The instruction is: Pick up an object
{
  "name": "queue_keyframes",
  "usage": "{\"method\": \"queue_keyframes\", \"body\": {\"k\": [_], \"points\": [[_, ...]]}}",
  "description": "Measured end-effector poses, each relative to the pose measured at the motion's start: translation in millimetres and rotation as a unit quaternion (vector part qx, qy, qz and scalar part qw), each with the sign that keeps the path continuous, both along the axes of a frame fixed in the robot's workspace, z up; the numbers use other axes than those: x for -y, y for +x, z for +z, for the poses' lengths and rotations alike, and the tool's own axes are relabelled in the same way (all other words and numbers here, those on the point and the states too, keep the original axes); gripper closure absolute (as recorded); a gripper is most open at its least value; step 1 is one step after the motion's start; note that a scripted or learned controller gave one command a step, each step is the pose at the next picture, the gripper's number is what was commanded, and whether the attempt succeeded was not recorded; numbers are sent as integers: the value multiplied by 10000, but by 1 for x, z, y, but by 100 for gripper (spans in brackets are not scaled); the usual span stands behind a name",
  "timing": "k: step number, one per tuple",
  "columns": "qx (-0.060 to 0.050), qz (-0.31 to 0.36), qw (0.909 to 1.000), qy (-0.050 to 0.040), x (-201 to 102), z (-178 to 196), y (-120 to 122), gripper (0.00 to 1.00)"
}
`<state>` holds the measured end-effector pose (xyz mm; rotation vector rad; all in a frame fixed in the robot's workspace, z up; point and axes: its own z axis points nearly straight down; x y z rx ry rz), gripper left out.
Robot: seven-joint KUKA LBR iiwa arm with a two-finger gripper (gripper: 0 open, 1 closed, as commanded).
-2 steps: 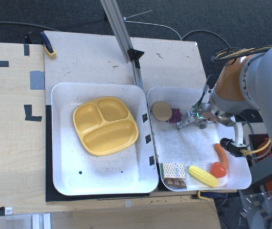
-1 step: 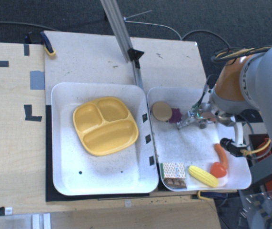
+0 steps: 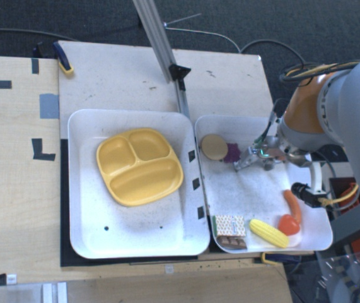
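Overhead slanted view of the surface (image 3: 16,169) with two shallow white bins side by side. The grey arm (image 3: 331,106), with its orange band (image 3: 302,109) above the wrist, reaches in from the right and bends down over the right bin (image 3: 255,194). Its tool (image 3: 241,161) sits low in the upper part of that bin, pointing leftward, its tip just beside a small purple object (image 3: 232,151); whether the tool is open, closed or gripping anything cannot be told at this resolution.

Contents of the right bin: a round tan disc (image 3: 214,146) near the upper left corner, touching or just beside the purple object; an orange carrot (image 3: 292,206) and a red, rounded piece (image 3: 289,225) along the right side; a yellow corn cob (image 3: 268,232) lying at a slant near the lower edge; a pale, speckled rectangular block (image 3: 230,226) with a dark lower edge in the lower left corner.

The left bin (image 3: 85,232) holds a yellow divided plate (image 3: 140,166) with three compartments, lying flat and turned slightly.
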<state>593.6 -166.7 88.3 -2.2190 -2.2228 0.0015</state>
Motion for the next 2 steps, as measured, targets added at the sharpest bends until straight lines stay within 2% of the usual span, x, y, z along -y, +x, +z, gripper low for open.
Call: {"method": "queue_keyframes", "body": {"k": [2], "points": [[0, 0, 10000, -1, 0, 0, 0, 0]]}}
